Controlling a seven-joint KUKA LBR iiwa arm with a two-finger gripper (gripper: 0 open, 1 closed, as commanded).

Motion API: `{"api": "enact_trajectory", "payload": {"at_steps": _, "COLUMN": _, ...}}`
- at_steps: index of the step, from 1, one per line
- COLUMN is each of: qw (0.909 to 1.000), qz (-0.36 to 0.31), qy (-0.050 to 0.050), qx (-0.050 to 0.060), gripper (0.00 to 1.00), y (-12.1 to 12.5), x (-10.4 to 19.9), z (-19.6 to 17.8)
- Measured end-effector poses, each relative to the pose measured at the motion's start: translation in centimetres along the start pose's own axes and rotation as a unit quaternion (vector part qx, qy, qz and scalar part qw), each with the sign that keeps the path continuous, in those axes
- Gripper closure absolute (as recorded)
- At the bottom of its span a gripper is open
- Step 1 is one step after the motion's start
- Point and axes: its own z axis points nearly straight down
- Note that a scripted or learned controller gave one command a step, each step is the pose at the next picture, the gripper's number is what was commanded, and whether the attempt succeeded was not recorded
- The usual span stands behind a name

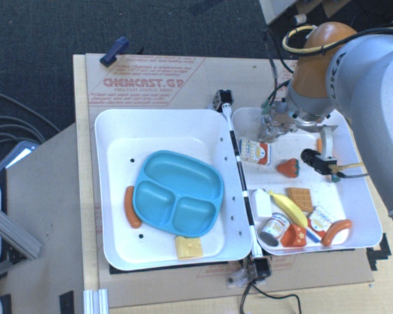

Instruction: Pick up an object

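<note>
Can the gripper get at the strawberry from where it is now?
Probably yes. The strawberry lies alone on bare floor of the right bin, near the gripper, with only the carton close beside it.

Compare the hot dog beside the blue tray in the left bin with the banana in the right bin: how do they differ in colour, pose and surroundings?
The hot dog is orange-red; the banana is yellow. The hot dog lies nearly along the blue tray's left edge, while the banana lies on a diagonal. The hot dog has open bin floor on its left; the banana sits crowded among a can, a waffle and other toy food. Both are long, slim and lying flat.
</note>
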Motion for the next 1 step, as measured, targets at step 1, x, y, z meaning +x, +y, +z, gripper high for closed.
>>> {"api": "enact_trajectory", "payload": {"at_steps": 1, "qw": 1.0000, "qz": 0.000, "qy": 0.000, "qx": 0.000, "gripper": 0.00, "y": 0.00, "x": -0.01, "z": -0.01}}
